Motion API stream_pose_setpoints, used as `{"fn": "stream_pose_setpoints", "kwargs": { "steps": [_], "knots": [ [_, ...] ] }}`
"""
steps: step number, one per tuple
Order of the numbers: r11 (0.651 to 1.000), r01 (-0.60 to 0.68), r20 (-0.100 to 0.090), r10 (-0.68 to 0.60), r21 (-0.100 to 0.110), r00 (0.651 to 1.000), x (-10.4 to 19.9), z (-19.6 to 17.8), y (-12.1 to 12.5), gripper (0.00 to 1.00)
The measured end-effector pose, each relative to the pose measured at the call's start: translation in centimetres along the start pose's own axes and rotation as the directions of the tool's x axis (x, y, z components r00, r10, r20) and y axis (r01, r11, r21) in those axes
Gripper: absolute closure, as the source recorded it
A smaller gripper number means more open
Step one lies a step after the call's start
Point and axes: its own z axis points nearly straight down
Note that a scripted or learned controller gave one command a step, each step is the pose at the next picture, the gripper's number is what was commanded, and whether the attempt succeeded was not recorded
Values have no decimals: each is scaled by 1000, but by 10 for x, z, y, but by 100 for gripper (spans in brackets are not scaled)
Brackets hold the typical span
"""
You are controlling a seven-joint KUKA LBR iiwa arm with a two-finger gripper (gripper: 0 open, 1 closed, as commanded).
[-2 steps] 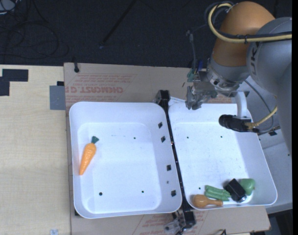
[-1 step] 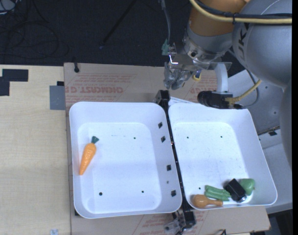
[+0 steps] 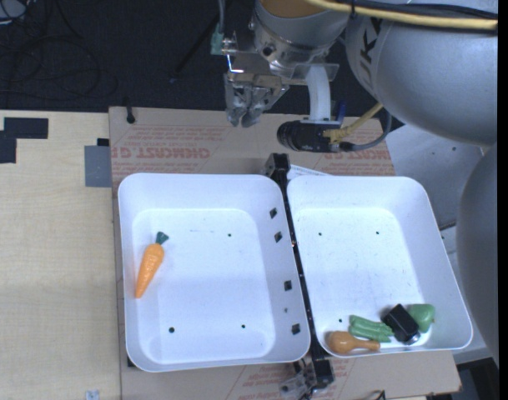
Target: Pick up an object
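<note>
The table at far left carries a cardboard sheet on which two shallow white bins sit side by side, joined along a dark centre divider. The left bin holds a single toy carrot, lying on its side near the left wall, green top pointing away from the camera, well apart from everything else; its isolation makes it the easier candidate for a pick. Above the far edge of the left bin, over the cardboard and outside both bins, the end effector hangs pointing downward, with nothing between its fingers; they appear close together, but whether it is open or closed cannot be told from this angle. The right bin holds a cluster in its near right corner: an orange-brown pear-shaped item, a green pod-like piece, a black block and a green rounded piece, touching or nearly touching one another. Crowding against the bin wall would, in judgement, hinder finger access there. No object is lifted; the pick is not yet begun.
</note>
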Motion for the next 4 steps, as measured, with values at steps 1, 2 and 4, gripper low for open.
{"fn": "stream_pose_setpoints", "kwargs": {
  "steps": [1, 2, 4],
  "knots": [
    [1000, -4, 4, 4, 8, 1000, 65, 24, 0, 100],
    [1000, -15, 8, 15, 12, 1000, 4, 64, 0, 100],
    [1000, -13, 2, 13, -9, 1000, 15, -130, 1, 100]
  ]
}}
